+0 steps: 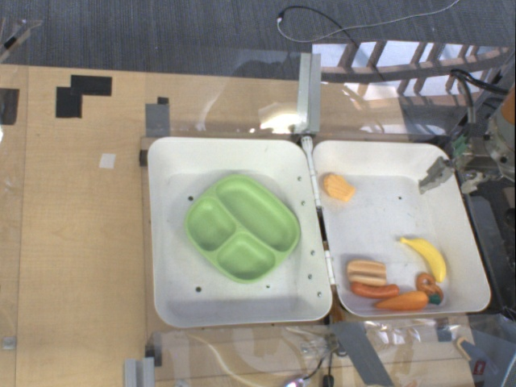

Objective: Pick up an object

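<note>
Near right bin's (476, 240) far rim, tool (446, 172), perhaps open

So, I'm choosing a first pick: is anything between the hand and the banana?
Nothing visible. The hand sits at the right bin's upper right corner, and bare white floor runs from it down to the banana. The other toy foods lie below or left of that path.

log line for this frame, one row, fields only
gripper: over right bin's upper right corner | held: nothing seen | right bin: banana, hot dog, carrot, orange piece | left bin: green plate
</note>
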